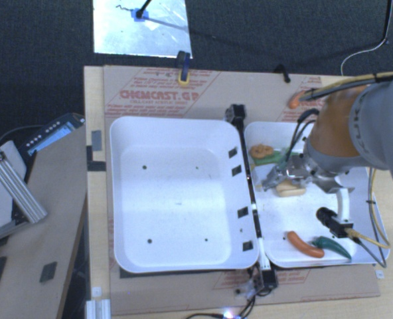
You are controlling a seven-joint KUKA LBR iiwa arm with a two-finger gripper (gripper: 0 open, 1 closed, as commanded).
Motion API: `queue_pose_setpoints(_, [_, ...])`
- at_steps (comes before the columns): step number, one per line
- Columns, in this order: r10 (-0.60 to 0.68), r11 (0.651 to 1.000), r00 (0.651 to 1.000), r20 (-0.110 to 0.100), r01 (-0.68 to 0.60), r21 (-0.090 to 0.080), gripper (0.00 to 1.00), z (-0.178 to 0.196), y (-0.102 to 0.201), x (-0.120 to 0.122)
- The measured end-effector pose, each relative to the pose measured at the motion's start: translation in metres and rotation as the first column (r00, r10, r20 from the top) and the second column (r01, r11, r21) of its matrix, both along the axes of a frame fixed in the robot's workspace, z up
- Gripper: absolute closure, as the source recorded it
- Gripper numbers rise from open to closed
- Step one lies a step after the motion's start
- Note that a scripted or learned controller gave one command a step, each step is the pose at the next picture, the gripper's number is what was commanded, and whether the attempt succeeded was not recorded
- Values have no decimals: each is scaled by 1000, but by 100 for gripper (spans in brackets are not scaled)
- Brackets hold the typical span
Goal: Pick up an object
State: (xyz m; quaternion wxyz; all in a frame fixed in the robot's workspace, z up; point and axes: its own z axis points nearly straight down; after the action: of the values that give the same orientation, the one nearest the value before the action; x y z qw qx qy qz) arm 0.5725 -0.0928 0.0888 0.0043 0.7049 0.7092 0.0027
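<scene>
Currently a tan bun-like piece (290, 189) lies in the right bin (356, 252), just below the tool (281, 177). Cannot tell the tool's state. Nothing visibly lifted; grasp and raise remain. Sausage (305, 244) lies near the front wall.

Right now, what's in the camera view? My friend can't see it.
A grey robot arm reaches from the right into the right bin, its gripper beside a tan object. An orange sausage-shaped toy lies nearby.
</scene>
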Motion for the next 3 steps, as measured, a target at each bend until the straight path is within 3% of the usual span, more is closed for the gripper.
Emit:
queue_pose_setpoints(1, [-2, 1000, 1000, -2, 2, 1, 100, 11, 0, -2])
queue_pose_setpoints(2, [2, 1000, 1000, 10, -2, 1, 100, 207, 24, 31])
queue_pose_setpoints(3, [2, 1000, 1000, 7, -2, 1, 100, 327, 42, 64])
